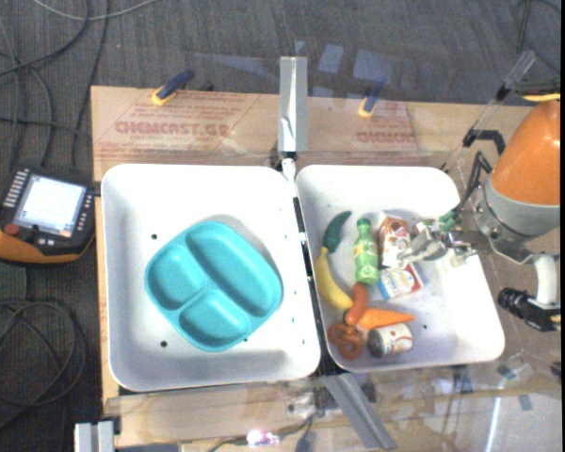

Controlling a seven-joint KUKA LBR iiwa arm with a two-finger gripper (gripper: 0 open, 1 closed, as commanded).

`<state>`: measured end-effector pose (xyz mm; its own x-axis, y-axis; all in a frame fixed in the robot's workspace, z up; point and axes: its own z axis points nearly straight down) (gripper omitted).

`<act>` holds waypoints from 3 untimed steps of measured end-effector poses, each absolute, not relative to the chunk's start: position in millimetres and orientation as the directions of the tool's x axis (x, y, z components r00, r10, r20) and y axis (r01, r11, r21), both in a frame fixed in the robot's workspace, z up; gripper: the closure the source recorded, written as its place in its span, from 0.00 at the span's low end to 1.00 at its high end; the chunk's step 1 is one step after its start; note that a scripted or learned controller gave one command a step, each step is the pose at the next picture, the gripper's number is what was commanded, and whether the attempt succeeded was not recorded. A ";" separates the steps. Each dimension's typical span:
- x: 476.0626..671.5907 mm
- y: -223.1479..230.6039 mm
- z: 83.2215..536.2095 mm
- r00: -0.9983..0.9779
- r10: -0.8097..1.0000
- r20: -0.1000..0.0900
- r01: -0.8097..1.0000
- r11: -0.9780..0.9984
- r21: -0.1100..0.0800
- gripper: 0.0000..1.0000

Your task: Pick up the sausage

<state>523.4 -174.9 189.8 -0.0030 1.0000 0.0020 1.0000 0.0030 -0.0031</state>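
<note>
The sausage, dark reddish-brown, lies in the front left corner of the right bin. It rests against the wide end of an orange carrot and a small can. My gripper reaches in from the right and hovers over the middle of that bin, above two small cartons. It is well apart from the sausage, up and to the right of it. Nothing shows between its fingertips.
The right bin also holds a yellow banana, a green bottle, a dark green vegetable and a red piece. A teal divided plate sits in the left bin. A pendant lies off the bench at left.
</note>
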 end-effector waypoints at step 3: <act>532.4 -106.3 98.2 -0.170 0.985 -0.018 0.985 0.170 0.038 0.00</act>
<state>532.4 -106.3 98.2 -0.1699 0.9853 -0.0184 0.9846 0.1705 0.0377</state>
